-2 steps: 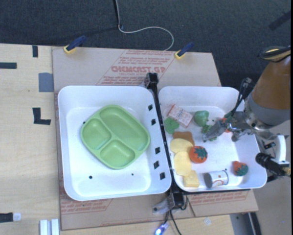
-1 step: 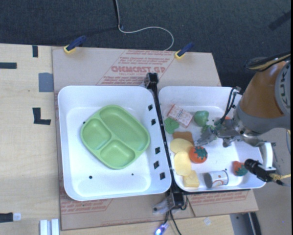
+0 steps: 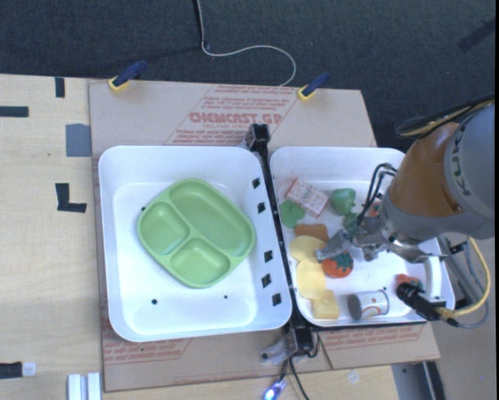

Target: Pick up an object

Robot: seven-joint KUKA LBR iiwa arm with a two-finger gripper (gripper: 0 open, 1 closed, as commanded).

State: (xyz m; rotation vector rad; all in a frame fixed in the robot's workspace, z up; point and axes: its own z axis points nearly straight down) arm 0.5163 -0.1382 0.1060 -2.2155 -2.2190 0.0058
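Low in the right bin (image 3: 341, 158), the end effector (image 3: 342, 250) sits over a red tomato toy (image 3: 339, 265), its grip state impossible to tell, and crowded yellow pieces (image 3: 309, 280) beside it could spoil the grasp.

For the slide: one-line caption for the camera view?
Pincer low over toy food in the right bin; green divided plate in the left bin.

The left bin (image 3: 116, 223) has free white floor around the green tray (image 3: 197, 232), mostly at its near side. The right bin (image 3: 416, 319) is crowded: toy foods (image 3: 311, 265) fill its left half and a can (image 3: 368, 304) lies near, with the arm (image 3: 436, 186) above its right half.
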